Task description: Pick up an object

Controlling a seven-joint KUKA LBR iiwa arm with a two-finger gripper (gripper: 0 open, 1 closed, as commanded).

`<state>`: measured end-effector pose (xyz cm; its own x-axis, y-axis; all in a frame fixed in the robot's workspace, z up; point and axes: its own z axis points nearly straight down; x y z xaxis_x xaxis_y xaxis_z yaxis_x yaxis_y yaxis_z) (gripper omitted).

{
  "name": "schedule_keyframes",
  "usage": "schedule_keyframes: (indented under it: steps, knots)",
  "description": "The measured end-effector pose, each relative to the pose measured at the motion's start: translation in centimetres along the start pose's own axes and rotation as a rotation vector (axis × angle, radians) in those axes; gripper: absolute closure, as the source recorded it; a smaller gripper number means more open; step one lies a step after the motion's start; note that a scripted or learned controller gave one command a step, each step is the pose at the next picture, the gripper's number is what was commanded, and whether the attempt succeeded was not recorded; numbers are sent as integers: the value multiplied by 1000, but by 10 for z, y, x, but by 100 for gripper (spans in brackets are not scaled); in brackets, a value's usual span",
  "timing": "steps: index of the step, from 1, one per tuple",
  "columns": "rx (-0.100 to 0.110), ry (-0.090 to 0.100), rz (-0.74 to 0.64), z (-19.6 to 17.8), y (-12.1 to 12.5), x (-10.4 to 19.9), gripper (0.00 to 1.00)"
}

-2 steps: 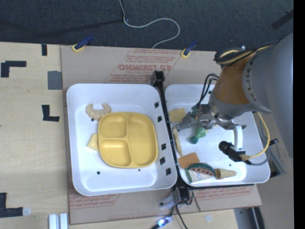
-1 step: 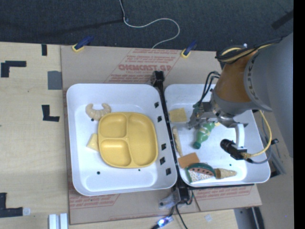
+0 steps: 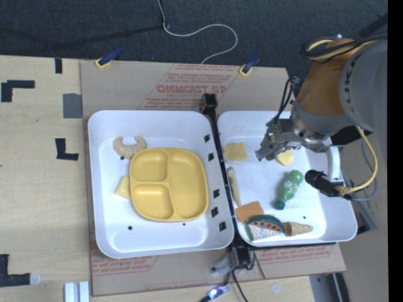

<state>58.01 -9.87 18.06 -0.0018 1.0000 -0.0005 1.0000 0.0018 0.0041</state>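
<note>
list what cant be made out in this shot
- Gripper fingers: too small and dark in the camera view to read.
- Yellow piece: partly covered by the gripper.
- Pale wedge: tucked under the yellow plate.
- Arm: cut off by the right edge.

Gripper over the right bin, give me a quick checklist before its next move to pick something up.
1. Gripper positioned over right bin: ok.
2. Object held between the fingers: cannot tell.
3. Target nearby: yellow piece lies just beside the gripper: ok.
4. Green bottle apart from the gripper, not in the way: ok.
5. Cheese slice lies free on the bin floor: ok.
6. Yellow tray sits in left bin, away from the arm: ok.
</note>
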Motion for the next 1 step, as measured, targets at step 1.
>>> schedule_keyframes:
  steps: [1]
  knots:
    - [0, 0, 0, -47, 1, 0, 100]
